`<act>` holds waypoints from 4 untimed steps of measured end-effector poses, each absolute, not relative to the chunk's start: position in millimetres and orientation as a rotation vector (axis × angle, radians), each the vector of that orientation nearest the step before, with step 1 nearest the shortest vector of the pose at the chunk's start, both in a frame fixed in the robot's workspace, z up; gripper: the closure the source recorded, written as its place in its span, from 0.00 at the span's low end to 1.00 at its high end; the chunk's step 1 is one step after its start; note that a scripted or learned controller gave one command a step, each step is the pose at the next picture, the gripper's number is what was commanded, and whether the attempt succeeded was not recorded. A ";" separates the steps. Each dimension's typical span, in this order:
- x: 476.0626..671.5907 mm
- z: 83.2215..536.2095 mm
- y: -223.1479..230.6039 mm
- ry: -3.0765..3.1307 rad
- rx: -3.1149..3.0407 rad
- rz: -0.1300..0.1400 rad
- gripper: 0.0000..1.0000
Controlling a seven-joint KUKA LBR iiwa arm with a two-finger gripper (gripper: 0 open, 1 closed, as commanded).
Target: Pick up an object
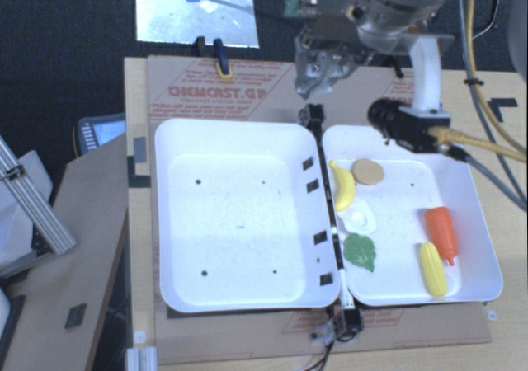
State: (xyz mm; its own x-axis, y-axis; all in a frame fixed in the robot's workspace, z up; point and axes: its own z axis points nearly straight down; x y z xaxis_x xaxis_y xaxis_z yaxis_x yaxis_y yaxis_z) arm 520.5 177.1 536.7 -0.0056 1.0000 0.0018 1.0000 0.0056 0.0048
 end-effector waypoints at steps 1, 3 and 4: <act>496.7 450.3 207.4 2.229 2.216 -0.001 1.00; 486.5 540.3 230.4 2.232 2.211 0.007 1.00; 486.8 551.4 230.6 2.238 2.205 0.010 1.00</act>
State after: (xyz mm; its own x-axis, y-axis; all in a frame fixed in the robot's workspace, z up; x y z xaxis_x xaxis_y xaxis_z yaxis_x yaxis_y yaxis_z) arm 486.8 230.6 551.4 -0.0149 0.9999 0.0041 0.9999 0.0149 0.0048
